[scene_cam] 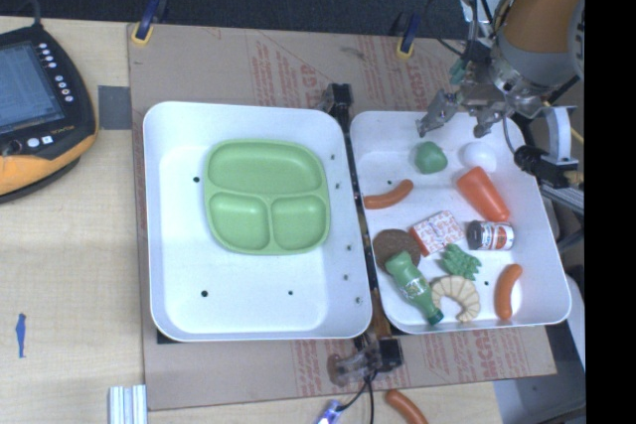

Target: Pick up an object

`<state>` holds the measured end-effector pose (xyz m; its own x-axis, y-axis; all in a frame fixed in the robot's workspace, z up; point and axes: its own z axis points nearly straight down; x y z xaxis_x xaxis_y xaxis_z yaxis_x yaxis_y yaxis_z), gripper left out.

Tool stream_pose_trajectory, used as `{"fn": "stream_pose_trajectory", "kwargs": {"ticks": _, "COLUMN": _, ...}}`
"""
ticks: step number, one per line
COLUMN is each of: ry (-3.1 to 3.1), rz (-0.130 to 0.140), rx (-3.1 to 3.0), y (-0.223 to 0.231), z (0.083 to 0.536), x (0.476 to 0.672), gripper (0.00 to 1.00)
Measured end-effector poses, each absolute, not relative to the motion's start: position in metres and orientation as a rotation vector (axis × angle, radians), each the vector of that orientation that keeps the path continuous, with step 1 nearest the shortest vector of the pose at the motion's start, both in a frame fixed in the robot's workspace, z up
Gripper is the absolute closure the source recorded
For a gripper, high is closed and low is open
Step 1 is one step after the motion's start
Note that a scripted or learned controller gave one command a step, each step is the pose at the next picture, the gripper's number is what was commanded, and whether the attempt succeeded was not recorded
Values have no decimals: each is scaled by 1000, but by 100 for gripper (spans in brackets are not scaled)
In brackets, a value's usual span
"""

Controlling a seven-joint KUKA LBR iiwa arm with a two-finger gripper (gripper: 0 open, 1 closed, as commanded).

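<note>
1. Gripper [461, 118] hangs over the right bin's [549, 243] far edge, fingers spread, nothing between them.
2. Just below it lies the green ball [429, 157], beside a white ball [479, 155] and an orange carrot [482, 194].
3. The left bin [169, 223] carries a green divided plate [266, 196].

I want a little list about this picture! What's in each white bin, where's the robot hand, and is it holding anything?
left bin: green divided plate
right bin: green ball, white ball, carrot, two sausages, small can, green bottle, croissant, red-and-white packet, green leafy toy, brown round piece
gripper: above the right bin's far edge, near both balls
fingers: open
held: nothing between the fingers
</note>
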<state>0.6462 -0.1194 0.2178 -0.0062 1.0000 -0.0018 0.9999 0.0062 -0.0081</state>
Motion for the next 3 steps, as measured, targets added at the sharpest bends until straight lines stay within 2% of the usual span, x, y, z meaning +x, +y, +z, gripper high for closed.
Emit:
{"fn": "stream_pose_trajectory", "kwargs": {"ticks": 1, "ry": -2225, "rz": 10, "rx": -2214, "y": -135, "z": 124, "x": 655, "gripper": 0}}
{"fn": "stream_pose_trajectory", "kwargs": {"ticks": 2, "ry": -2224, "rz": 3, "rx": -2219, "y": -183, "z": 147, "x": 656, "gripper": 0}}
{"fn": "stream_pose_trajectory", "kwargs": {"ticks": 3, "ry": -2226, "rz": 6, "rx": -2212, "y": -165, "z": 100, "x": 656, "gripper": 0}}
